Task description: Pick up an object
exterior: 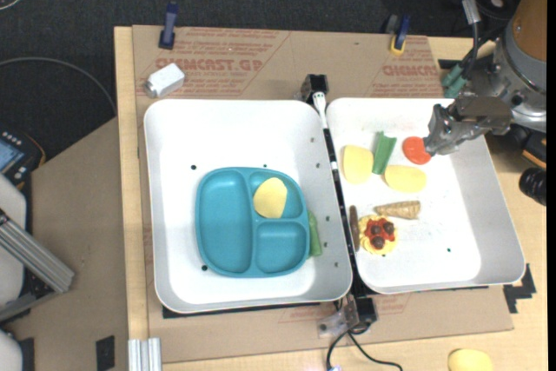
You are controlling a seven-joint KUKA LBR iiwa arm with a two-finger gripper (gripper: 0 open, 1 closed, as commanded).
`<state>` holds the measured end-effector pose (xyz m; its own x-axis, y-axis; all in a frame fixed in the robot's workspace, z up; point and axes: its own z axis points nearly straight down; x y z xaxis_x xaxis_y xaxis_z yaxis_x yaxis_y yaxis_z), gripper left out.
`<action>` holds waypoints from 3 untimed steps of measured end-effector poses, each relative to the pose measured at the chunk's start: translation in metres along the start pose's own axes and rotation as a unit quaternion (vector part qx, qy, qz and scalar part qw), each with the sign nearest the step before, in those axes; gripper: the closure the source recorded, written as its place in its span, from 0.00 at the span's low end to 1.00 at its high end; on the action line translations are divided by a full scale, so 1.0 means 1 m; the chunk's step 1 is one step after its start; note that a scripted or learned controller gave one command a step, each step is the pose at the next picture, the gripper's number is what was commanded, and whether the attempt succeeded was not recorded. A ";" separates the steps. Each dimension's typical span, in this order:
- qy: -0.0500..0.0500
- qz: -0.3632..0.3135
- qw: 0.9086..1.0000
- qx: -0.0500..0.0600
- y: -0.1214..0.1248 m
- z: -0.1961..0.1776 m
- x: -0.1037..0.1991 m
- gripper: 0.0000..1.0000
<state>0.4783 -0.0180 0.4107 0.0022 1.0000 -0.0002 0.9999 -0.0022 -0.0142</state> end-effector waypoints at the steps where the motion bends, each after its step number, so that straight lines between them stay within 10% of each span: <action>1: 0.001 -0.004 1.000 -0.016 -0.001 -0.132 0.052 1.00; 3: 0.000 0.000 1.000 -0.002 0.001 0.074 0.044 1.00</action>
<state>0.4786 0.0257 0.3369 0.0015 1.0000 -0.0003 0.9999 -0.0015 -0.0102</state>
